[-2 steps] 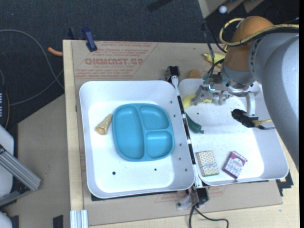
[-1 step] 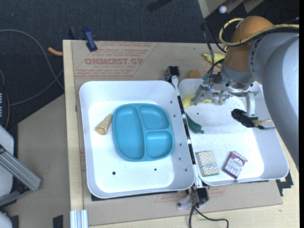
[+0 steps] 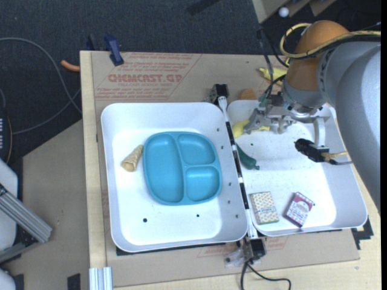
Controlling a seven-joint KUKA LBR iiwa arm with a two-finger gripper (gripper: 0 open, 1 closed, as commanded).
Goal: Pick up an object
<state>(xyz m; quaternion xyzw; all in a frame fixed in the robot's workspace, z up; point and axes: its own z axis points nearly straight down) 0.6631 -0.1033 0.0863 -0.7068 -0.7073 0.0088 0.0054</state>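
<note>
Two bins [image 3: 115, 162], one blue tray [image 3: 181, 166]

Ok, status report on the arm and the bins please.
Claw low at right bin's far end, beside yellow item. Nothing seen held. Two small packets near front, untouched.

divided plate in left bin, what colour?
Light blue, plain, no pattern. The divided plate shows clearly in the camera view.
</note>
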